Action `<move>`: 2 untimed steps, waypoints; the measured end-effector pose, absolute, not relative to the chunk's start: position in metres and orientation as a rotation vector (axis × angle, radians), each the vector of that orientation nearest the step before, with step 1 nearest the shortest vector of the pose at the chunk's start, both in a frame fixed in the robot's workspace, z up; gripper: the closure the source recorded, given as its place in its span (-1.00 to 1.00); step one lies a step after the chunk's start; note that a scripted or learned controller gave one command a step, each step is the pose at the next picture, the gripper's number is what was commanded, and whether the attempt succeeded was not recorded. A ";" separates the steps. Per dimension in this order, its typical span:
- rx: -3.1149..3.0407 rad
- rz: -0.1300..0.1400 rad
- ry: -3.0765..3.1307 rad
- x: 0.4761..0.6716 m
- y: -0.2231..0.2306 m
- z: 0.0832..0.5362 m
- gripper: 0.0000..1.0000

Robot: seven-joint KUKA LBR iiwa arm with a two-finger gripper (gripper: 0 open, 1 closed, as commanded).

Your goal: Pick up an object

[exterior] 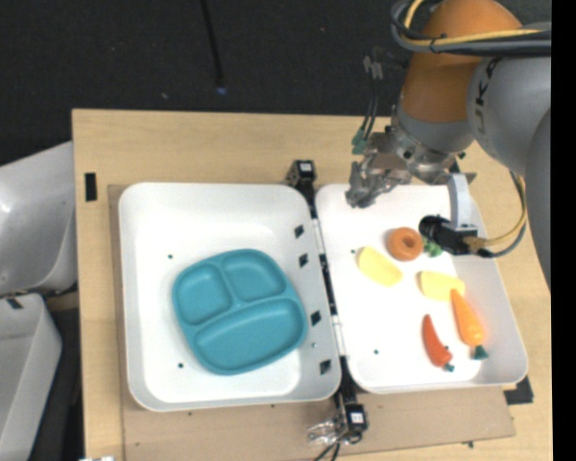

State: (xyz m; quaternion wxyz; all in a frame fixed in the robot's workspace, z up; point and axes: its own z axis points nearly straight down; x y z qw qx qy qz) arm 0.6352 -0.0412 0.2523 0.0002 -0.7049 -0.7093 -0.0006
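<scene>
Camera view, items listed from near edge to far, each placed against the right bin (499,377).

1. Cable clip (338,428): small metal fitting on the bench just off the right bin's near left corner.
2. Red pepper (436,341): lying inside the right bin close to its near wall, green stem end toward the near side.
3. Orange carrot (468,319): inside the right bin, just beside the red pepper on the side nearer the bin's right wall, green tip toward the near side.
4. Blue divided plate (237,309): three compartments, lying flat in the left bin (139,257), which touches the right bin's left wall.
5. Yellow wedge (440,283): inside the right bin, at mid depth, touching or nearly touching the carrot's far end.
6. Yellow oval piece (378,266): inside the right bin, left of the wedge, toward the bin's middle.
7. Orange ring (404,244): doughnut-shaped, inside the right bin, just beyond the oval piece.
8. Gripper (361,196): over the right bin's far left corner, apart from every item; fingers blurred and dark, so I cannot tell whether they are apart or together. Nothing visible between them.
9. Arm (451,56): grey with orange band, above the right bin's far wall.
</scene>
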 end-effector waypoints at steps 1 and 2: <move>-2.215 0.001 -2.227 0.622 0.007 0.240 1.00; -2.212 -0.002 -2.229 0.606 0.061 0.250 1.00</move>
